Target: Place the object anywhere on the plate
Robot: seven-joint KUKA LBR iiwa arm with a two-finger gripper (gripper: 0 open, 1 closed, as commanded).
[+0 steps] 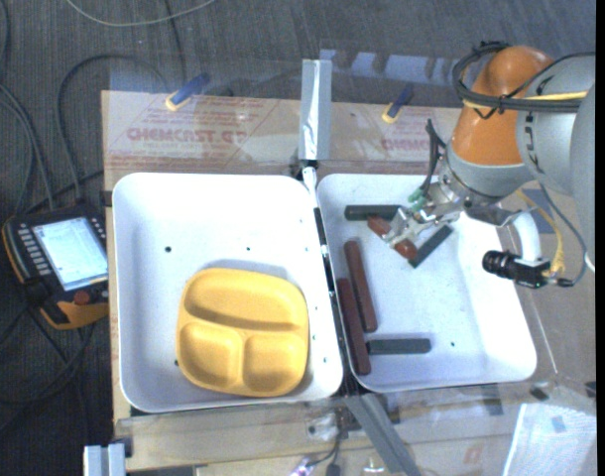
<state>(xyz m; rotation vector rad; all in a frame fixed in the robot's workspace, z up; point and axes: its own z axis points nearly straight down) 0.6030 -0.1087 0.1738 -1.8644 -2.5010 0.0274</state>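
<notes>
My gripper [410, 234] hangs low over the far part of the right bin [481, 340], fingers narrow around a small reddish-brown piece [409, 250]; from this angle it looks pinched between them, though I can't be sure. A dark bar [370, 212] lies just beside it. Two brown sticks [359, 286] lie along the bin's left side, with a dark block [399, 345] near the front. The yellow plate [245, 331] sits in the left bin [144, 226], well apart.

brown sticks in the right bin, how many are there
2 clear ones: a longer brown stick mid-bin and another along the left wall beside it. A small reddish-brown piece under the gripper may be a third.
</notes>
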